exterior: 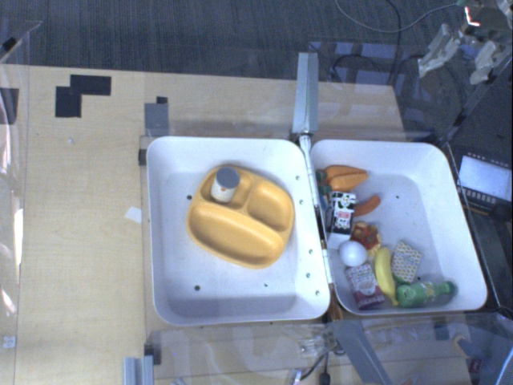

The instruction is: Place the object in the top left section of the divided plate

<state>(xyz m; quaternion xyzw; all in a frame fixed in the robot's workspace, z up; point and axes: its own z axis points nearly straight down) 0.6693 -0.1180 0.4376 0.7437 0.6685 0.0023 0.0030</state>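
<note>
The can [226, 183] stands in the plate's [240, 235] top left section, so placing looks done. My fingers [465, 42] hang far right of the plate, gripping nothing; open or clenched, I cannot tell.

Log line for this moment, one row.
gripper: top right, off bins | small grey-capped can: upright in top left section of yellow divided plate | left bin: holds plate

Not much of the robot to go on, just its claw [463, 42] up past the far right corner of the right bin [449, 167]. It's pale grey-white, blocky and angular, with a small pinkish-red spot and a green bit near its top.
</note>
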